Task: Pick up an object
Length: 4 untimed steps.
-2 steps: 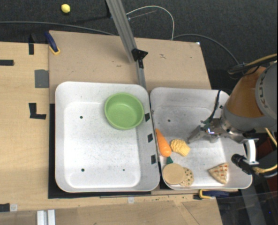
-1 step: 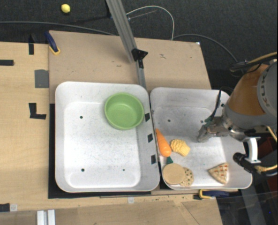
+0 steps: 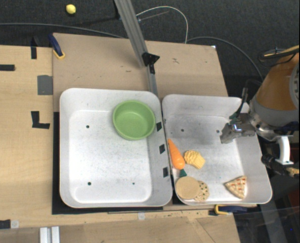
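From your gripper, whose opening I cannot tell, the carrot lies toward the bins' shared wall, long axis running roughly front-to-back.

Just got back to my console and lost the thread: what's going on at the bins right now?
The arm's gripper is over the right bin, near its right wall, with nothing visible between its fingers. The small items lie apart from it along that bin's near side: a carrot, a yellow ridged piece, a round tan cookie overlapping a chocolate-chip cookie, and a pizza slice. The left bin holds a green bowl. Nothing has been picked up yet.
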Tool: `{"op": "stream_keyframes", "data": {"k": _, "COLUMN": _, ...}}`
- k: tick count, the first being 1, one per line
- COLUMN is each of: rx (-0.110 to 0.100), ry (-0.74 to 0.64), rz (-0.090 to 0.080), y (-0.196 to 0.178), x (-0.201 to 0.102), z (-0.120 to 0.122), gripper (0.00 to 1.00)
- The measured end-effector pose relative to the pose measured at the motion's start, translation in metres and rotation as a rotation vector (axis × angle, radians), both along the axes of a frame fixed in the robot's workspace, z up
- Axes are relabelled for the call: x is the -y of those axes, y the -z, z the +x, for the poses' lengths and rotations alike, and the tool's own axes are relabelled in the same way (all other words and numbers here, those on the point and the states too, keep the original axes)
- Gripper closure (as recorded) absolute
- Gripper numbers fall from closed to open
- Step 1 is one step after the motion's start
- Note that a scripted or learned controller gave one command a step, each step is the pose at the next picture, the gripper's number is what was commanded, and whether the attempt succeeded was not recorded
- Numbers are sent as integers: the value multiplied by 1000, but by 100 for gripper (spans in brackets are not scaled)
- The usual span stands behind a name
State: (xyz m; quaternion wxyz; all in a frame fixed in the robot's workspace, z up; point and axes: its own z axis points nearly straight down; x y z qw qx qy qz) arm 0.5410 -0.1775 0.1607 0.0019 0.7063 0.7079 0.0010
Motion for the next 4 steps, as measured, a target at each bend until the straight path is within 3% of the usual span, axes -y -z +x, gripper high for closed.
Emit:
{"op": "stream_keyframes", "data": {"k": 2, "rx": -3, "ry": 1, "rz": 1, "y": -71, "x": 1, "z": 10, "gripper": 100}}
{"op": "stream_keyframes", "data": {"k": 4, "rx": -5, "ry": -6, "rz": 4, "y": -82, "x": -114, "z": 34, "gripper": 100}}
